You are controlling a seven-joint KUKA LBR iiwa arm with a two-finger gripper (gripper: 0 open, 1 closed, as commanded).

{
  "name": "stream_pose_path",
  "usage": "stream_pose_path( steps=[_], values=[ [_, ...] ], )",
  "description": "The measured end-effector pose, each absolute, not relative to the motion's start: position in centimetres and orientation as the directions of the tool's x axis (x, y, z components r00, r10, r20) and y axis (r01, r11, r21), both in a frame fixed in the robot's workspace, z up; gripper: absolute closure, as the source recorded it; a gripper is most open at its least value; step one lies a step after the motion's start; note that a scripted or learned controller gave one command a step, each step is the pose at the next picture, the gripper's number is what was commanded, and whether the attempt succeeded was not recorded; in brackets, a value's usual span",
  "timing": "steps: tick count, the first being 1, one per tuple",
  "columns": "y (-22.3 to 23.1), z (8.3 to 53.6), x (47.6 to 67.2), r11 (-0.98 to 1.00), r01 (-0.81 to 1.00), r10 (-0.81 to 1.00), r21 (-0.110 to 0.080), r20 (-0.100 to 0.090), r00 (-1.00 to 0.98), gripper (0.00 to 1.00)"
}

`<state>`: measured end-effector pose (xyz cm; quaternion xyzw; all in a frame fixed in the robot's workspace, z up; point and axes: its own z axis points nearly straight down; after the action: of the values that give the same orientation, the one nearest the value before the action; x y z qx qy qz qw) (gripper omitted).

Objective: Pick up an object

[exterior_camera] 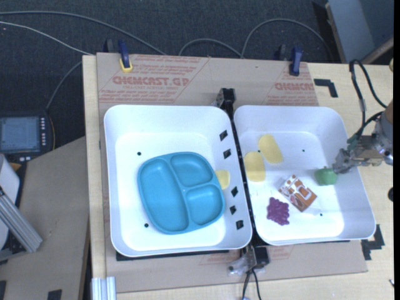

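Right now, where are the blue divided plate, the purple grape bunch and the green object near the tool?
blue divided plate [181,192], camera view, on the ridge where its compartments meet.
purple grape bunch [279,210], camera view, middle of the cluster.
green object [325,177], camera view, centre of its top face.

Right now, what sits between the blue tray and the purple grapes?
In the camera view: a yellow piece by the blue tray, then the bin walls, before the purple grapes.

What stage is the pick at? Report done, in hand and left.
Done: the gripper has reached the right bin, at the green object. In hand: nothing visibly; a grasp there cannot be confirmed. Left: grasping and lifting. The purple grapes, the snack packet and two yellow pieces lie on the bin floor.
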<state>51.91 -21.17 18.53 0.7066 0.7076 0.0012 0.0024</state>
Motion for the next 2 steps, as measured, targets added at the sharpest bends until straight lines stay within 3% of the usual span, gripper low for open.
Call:
stream_pose_path(
  steps=[2],
  values=[
    [-21.7,28.4,51.9,0.002,1.0,1.0,0.007,-0.003,-0.002,1.0]
  ],
)
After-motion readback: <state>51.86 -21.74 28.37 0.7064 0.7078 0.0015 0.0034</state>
